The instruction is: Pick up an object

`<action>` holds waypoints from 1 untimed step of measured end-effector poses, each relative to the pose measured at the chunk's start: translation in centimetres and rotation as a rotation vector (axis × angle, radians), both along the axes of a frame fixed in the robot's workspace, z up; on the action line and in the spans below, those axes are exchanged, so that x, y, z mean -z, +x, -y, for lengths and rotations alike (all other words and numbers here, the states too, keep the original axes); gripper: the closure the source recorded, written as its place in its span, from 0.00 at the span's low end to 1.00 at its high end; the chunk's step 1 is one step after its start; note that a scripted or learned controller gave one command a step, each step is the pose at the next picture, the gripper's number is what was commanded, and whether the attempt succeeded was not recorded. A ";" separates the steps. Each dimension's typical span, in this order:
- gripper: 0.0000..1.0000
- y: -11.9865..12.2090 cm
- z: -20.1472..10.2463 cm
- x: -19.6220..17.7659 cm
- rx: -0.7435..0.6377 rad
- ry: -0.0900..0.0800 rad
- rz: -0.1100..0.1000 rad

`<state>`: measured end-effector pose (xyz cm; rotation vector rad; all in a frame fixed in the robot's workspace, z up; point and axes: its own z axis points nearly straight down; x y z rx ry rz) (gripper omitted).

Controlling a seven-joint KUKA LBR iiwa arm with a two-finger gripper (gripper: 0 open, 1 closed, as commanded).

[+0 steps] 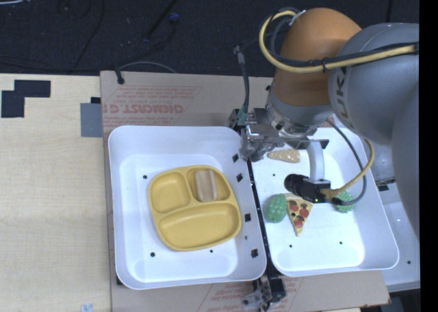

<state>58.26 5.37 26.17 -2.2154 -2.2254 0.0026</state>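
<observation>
Red block lettering runs across the brown cardboard sheet (171, 102) under the bins. It lies upside down to the camera and is too faint to read with certainty. More red print shows on the cardboard strip at the view's bottom edge, also illegible.

The metal gripper (253, 143) hangs over the seam between the two shallow white plastic bins, at the top-left corner of the right bin (369, 252). How far it is open cannot be told, and nothing is seen in its grasp.

Just beside the gripper, toward the view's right, lies a pale beige, flattish oblong piece (283, 157). Below the gripper sit a knobbly green ball (275, 209) and, touching it, a triangular toy pizza slice (299, 214) with red dots. Farther right is a small bumpy green lump (345, 202), partly hidden.

In the left bin (130, 160), left of and below the gripper, lies a smooth yellow three-compartment plastic tray (195, 225). A tan rectangular piece (204, 185) sits in the tray's upper right compartment.
</observation>
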 end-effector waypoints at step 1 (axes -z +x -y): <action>1.00 1.3 -4.7 2.0 0.000 0.001 -0.002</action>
